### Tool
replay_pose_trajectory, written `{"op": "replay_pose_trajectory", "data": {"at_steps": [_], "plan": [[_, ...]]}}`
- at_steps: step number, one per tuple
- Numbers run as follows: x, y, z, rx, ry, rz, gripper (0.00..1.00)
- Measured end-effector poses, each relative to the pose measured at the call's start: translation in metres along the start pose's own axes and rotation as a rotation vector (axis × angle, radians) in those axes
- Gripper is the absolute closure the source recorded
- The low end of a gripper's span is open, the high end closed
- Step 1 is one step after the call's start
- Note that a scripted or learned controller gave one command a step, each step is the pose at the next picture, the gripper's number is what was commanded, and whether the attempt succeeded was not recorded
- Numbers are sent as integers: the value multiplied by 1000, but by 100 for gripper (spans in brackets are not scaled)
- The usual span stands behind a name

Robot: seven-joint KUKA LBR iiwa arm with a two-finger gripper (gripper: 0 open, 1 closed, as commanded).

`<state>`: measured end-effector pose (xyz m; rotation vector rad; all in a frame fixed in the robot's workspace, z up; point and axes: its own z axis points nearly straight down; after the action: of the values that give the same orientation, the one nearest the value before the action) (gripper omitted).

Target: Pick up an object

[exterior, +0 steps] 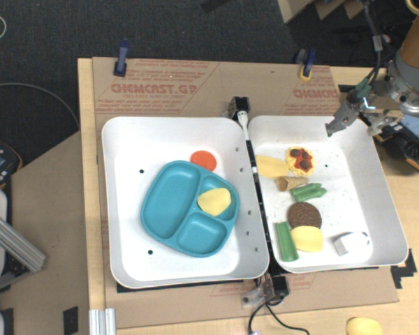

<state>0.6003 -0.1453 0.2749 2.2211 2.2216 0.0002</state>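
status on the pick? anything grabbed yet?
Done: nothing lifted that I can see; one yellow piece sits in the blue divided plate in the left bin.
In hand: the gripper hangs over the right bin's far right corner, with no object seen at its fingers.
Left: descend and grasp something; the pizza slice, green bean and brown patty lie loose there.

The robot's grey metal wrist (410, 82), at two o'clock, carries black cables, a small teal-green fitting, and a dark grey two-finger gripper (337, 123) of slim, angular shape beneath an orange band.
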Motion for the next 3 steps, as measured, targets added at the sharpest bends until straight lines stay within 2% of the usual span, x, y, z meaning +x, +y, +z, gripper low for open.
{"op": "replay_pose_trajectory", "data": {"at_steps": [1,2,3], "plan": [[7,-27,178,13,4,2,0],[37,-121,192,11,4,2,0],[36,-116,180,-2,0,2,100]]}}
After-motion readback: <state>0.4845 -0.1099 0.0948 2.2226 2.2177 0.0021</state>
